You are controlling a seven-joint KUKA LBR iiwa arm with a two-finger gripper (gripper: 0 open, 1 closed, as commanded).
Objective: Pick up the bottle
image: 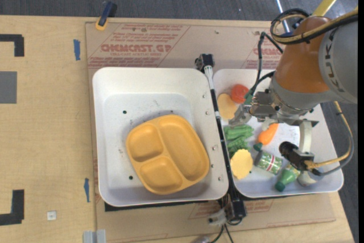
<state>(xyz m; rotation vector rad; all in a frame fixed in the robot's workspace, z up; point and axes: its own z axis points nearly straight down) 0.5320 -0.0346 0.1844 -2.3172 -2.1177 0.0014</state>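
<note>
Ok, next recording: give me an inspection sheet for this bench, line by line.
Surface: two white bins side by side on cardboard sheeting; left bin, right bin.
Job's things: bottle lying on its side in the right bin, white label, dark cap.
Clutter: yellow divided plate in the left bin; green vegetable, orange carrot, red piece, yellow slices and a green item in the right bin.
Grippers: gripper over the right bin; finger state unclear.
Cables: black loops at the arm's wrist.
Surroundings: dark floor, blue tape marks.
</note>
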